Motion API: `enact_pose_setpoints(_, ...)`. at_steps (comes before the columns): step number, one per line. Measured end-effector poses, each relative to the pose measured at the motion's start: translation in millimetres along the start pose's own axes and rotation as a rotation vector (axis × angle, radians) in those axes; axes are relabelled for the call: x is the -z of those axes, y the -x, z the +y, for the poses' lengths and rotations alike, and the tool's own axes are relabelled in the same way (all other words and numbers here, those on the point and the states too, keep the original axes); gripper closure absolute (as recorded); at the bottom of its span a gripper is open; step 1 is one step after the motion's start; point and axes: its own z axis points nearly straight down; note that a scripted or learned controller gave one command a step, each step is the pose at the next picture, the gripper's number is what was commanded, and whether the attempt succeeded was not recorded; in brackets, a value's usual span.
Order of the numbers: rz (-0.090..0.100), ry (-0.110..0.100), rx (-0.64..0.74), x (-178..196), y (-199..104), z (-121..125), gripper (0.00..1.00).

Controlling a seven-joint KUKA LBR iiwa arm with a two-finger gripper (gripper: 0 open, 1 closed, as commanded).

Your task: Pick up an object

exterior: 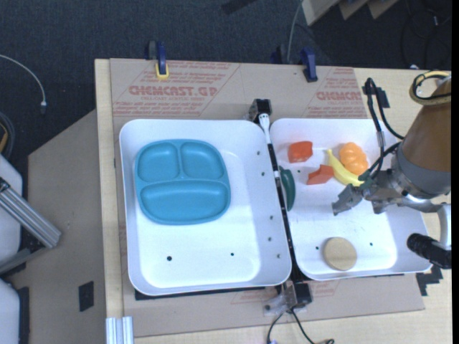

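The right bin (380, 260) holds an orange-red block (300, 150), a small red piece (319, 175), a yellow banana (341, 168), an orange fruit (352, 155), a dark green item (287, 187) against its left wall and a tan round disc (339, 253) near its front. My gripper (356, 206) hangs over the middle right of this bin, just in front of the banana and the orange fruit. Its dark fingers (341, 203) stand spread open with nothing between them.
The left bin (215, 264) carries a blue divided plate (183, 181) in its back left part. A black clip and cable (261, 112) sit at the back of the ridge between the bins. The arm's orange band (430, 138) rises over the right bin's right edge.
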Motion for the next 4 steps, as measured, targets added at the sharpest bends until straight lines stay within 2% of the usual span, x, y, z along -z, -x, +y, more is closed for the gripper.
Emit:
enact_pose_setpoints(1,-0.002,0.013,0.004,6.2,-0.3,3.1,0.0)
enact_pose_setpoints(3,0.0,0.008,0.003,-80.8,5.8,0.6,0.0)
enact_pose_setpoints(4,0.0,0.01,0.003,-107.0,5.3,0.4,0.0)
